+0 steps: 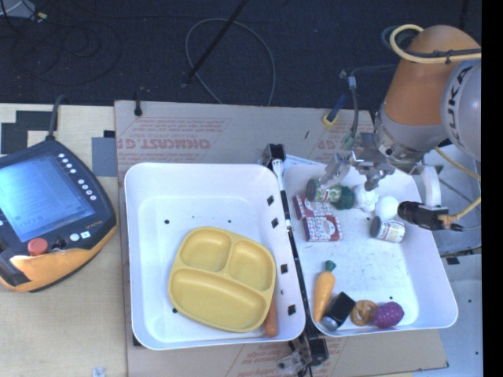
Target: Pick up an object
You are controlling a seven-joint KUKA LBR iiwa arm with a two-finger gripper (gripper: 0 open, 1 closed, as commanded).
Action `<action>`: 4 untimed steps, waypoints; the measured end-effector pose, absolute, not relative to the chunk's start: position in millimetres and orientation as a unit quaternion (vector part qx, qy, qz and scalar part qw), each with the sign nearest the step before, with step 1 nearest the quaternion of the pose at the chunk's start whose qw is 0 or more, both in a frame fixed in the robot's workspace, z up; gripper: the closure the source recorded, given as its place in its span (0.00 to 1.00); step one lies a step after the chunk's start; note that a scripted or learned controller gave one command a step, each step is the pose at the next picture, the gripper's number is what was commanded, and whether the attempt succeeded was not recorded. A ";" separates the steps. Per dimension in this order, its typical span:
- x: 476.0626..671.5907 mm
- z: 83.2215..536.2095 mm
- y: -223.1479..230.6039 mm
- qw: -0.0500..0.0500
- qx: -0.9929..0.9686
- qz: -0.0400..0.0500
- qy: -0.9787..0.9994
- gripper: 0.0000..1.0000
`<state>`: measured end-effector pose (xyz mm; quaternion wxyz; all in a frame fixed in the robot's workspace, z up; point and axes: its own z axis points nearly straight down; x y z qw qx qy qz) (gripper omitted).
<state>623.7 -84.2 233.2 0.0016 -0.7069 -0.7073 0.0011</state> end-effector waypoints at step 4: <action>486.5 88.2 -80.4 0.001 -0.707 0.000 -0.707 0.00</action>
